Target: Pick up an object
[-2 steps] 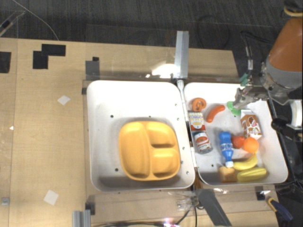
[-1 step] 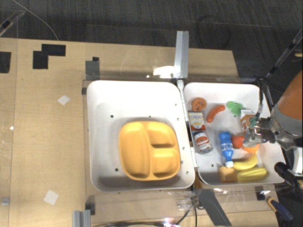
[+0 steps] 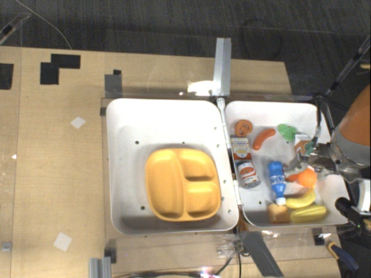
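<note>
Reaching into the right bin [image 3: 272, 106] from the side, the gripper [image 3: 302, 155] sits low among the toy food, just beside an orange fruit [image 3: 307, 178]. I cannot tell if it is holding anything, because that part looks too small and blurry here. The arm [image 3: 355, 135] is grey with an orange band and it hangs over the right edge of the bin. This looks like the step where the robot goes down to grab something, and nothing looks lifted yet. Close by are a blue bottle [image 3: 276, 181], a yellow banana [image 3: 301, 201], a red sausage [image 3: 264, 137] and a green leafy toy [image 3: 286, 131]. A small can [image 3: 248, 174] and a red bottle [image 3: 240, 148] lie next to the wall between the bins. The left bin [image 3: 133, 132] has a yellow tray [image 3: 182, 183] with parts in it. Next, I think the robot needs to close on one toy, most likely the orange fruit, and go straight up. The toys are packed close, so it could bump the bottle or the banana.
</note>
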Controlling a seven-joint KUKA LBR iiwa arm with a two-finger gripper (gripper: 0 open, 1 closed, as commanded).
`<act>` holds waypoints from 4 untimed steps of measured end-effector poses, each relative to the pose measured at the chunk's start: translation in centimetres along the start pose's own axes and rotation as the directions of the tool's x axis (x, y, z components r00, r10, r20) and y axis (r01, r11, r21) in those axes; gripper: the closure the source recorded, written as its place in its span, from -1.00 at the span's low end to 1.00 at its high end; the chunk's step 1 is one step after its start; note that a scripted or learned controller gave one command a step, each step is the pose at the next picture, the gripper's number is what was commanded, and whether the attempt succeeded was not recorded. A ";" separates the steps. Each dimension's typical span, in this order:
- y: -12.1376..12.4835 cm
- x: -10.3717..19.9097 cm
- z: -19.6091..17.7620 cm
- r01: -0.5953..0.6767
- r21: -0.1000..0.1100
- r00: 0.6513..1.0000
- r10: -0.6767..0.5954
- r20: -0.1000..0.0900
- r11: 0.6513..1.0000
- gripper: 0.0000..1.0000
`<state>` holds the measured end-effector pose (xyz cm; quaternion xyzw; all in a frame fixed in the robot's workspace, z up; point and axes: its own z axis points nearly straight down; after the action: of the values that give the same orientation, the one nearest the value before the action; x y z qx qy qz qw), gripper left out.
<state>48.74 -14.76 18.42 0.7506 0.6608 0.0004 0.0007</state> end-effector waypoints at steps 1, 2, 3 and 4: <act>5.9 -1.1 9.6 -0.157 -0.012 0.988 0.157 0.001 0.987 -1.00; 7.9 -1.5 9.6 -0.273 -0.007 0.962 0.273 -0.001 0.962 -1.00; 9.3 -2.5 9.7 -0.392 -0.005 0.920 0.392 -0.002 0.920 -1.00; 9.6 -0.7 9.7 -0.733 -0.004 0.680 0.733 -0.004 0.680 -1.00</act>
<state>58.17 -16.69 8.78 0.9523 0.3052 0.0033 0.0016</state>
